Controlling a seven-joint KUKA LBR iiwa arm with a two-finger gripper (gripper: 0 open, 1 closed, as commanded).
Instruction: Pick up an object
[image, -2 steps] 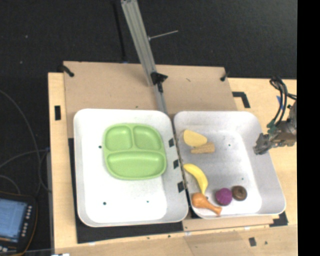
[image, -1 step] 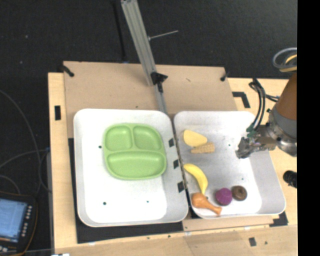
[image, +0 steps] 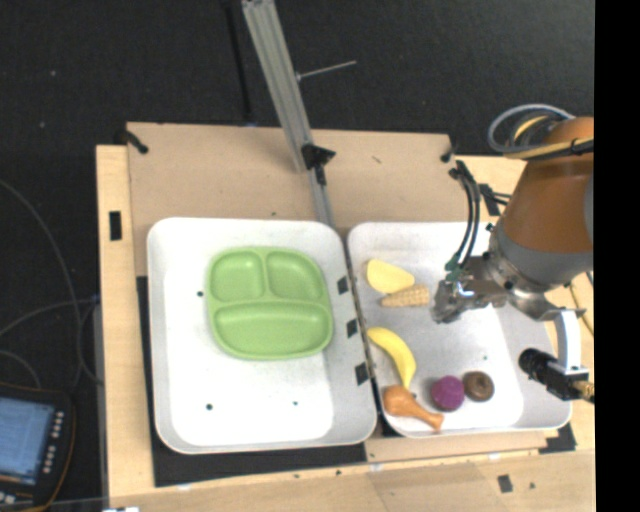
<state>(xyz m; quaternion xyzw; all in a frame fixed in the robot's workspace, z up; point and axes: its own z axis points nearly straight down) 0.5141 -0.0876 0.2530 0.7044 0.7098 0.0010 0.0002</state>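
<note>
My gripper (image: 446, 303) hangs over the middle of the right bin (image: 500, 250), just right of a tan waffle cone (image: 405, 297). A pale yellow lemon-like piece (image: 387, 274) lies above the cone. A yellow banana (image: 393, 351) rests lower left in the same bin, with an orange drumstick-shaped piece (image: 410, 405) below it. Near the bin's front lie a purple plum (image: 448, 392) and a brown doughnut (image: 479, 385). Nothing shows between the gripper's tips.
The left bin (image: 170, 400) holds a green divided plate (image: 270, 303). A slanted metal pole (image: 285, 95) runs from the top down to the seam between the bins. The arm's orange and grey body (image: 550, 230) covers the right bin's far right side.
</note>
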